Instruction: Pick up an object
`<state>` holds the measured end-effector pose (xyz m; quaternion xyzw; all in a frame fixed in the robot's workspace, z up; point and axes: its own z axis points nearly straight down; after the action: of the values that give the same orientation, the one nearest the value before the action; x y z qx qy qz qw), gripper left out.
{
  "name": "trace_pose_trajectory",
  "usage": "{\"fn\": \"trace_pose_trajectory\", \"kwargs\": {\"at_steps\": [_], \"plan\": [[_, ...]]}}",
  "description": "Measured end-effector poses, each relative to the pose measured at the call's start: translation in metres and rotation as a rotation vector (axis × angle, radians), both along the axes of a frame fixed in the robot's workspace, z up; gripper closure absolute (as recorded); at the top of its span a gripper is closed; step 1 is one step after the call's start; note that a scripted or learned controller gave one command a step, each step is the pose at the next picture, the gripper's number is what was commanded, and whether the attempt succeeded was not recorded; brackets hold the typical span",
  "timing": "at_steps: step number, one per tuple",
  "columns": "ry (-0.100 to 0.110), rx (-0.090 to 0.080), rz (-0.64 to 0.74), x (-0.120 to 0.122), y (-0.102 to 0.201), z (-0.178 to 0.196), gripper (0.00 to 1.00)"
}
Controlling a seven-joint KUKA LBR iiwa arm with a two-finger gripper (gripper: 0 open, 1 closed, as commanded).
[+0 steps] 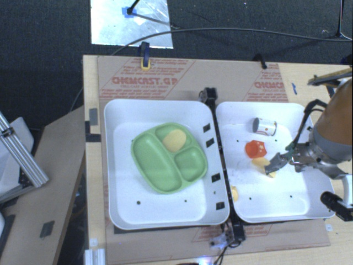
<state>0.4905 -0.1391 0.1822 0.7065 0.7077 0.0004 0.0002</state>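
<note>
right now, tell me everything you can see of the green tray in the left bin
The green tray is a rounded, glossy, plastic-looking plate with three compartments: one long and two smaller. It lies flat, turned at a slant, near the middle of the left bin, resting on the bin's floor. A pale yellow round object sits in its upper small compartment.

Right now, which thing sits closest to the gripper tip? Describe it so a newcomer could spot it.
Start at the right-hand white bin, where the arm reaches in. Near its middle, just left of the gripper, lies a small yellow piece directly below the red-orange object. It is paler and flatter than that red neighbour, and far from the silver can up top.
</note>
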Motion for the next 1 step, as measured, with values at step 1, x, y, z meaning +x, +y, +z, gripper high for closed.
{"fn": "trace_pose_trajectory", "kwargs": {"at_steps": [1], "plan": [[0.000, 0.000, 0.000, 0.0058, -0.0001, -0.0410, 0.00]]}}
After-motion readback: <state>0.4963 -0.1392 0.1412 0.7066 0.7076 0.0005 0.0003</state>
